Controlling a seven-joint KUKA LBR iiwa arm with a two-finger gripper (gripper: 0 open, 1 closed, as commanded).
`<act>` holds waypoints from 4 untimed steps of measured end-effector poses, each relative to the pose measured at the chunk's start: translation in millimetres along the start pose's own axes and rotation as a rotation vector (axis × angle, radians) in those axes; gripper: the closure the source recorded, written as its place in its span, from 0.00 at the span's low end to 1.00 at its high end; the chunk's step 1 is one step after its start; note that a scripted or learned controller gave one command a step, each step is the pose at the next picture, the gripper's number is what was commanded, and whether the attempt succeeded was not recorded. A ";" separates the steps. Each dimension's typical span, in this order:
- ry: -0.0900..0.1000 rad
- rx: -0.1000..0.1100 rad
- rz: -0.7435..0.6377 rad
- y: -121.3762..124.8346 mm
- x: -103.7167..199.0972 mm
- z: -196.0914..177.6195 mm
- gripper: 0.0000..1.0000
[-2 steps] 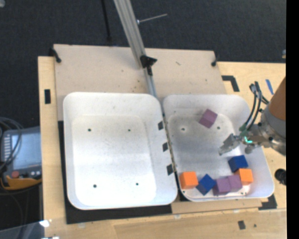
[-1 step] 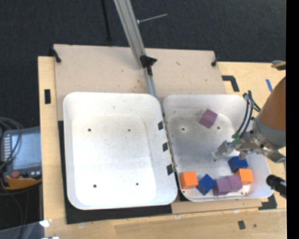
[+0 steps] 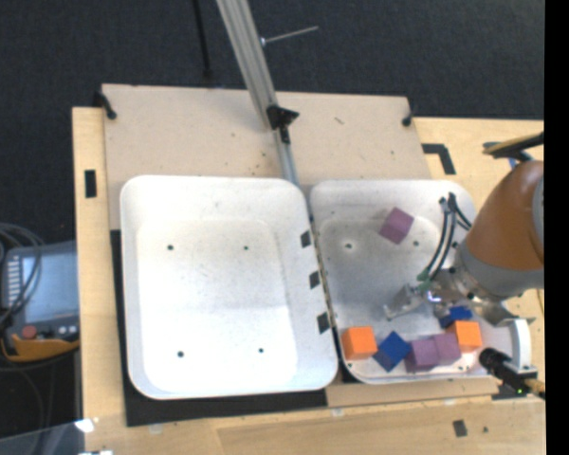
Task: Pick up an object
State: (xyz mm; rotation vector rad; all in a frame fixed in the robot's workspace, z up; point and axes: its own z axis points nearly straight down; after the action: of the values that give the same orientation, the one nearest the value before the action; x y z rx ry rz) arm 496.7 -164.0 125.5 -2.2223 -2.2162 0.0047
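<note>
The right bin [image 3: 360, 202] holds several small blocks. A purple cube [image 3: 395, 225] lies alone near its back. Along the front wall sit an orange block [image 3: 360, 341], a blue block [image 3: 393, 350], two purple blocks [image 3: 434, 351] and another orange block [image 3: 468, 334]. A second blue block [image 3: 458, 317] lies partly under the wrist. My gripper [image 3: 415, 301] hangs low over the bin floor, just left of that blue block and behind the front row. Nothing shows in its grasp.
The left bin [image 3: 142, 254] lies beside the right one. A slanted aluminium rail [image 3: 251, 55] runs from the top to the gap between the bins. The arm's orange band [image 3: 507, 221] overhangs the right bin's right edge.
</note>
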 end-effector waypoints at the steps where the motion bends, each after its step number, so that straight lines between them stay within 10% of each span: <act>1: -0.002 -0.007 0.000 1.2 -1.6 27.4 0.00; 2: -0.002 -0.011 0.008 2.4 -2.8 15.9 1.00; 4: -0.003 -0.011 -0.005 9.7 -17.6 -74.8 1.00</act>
State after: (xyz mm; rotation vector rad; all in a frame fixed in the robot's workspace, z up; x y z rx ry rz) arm 506.6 -181.7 200.3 -2.2236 -2.2285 -0.0041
